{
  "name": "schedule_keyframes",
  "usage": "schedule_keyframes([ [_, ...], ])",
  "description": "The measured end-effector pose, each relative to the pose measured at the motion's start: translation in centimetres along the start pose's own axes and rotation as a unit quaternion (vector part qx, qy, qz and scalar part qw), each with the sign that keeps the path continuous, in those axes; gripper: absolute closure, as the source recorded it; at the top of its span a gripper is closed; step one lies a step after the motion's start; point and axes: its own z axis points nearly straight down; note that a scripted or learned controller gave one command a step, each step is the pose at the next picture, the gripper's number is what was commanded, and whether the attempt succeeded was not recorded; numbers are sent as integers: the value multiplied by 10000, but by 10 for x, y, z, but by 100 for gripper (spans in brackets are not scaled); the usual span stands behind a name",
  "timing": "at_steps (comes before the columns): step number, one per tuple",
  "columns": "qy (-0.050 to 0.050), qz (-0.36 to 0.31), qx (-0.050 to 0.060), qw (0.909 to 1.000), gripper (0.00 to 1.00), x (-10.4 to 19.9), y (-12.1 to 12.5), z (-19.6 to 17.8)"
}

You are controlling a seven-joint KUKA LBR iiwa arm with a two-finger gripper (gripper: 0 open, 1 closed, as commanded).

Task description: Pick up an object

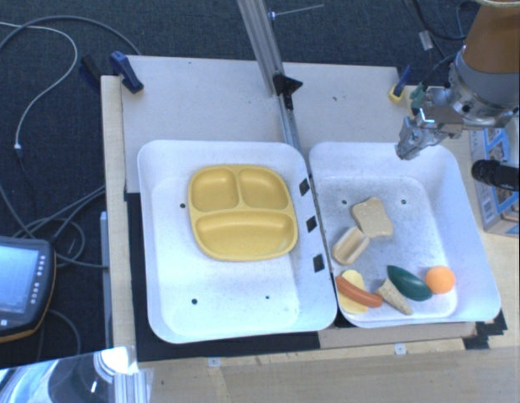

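The right bin (461,193) holds several toy foods: a slice of bread (373,217), a tan bread roll (350,245), a red sausage (359,291) on a yellow piece, a dark green vegetable (409,282), an orange ball (440,279) and a tan wedge (395,296). My gripper (410,145) hangs over the bin's far rim, well above and beyond the bread slice. Nothing shows between its fingers. I cannot make out how far apart they stand.
In the left bin (159,250) lies a yellow divided plate (241,211). A metal pole (258,23) rises between the bins at the back. Blue clamps (125,70) sit at the bench corners. A screen (16,285) and cables lie left of the bench.
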Motion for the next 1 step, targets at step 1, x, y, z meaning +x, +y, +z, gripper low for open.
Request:
schedule_keyframes([
  [1,0,3,5,10000,100,45,-20,1],
])
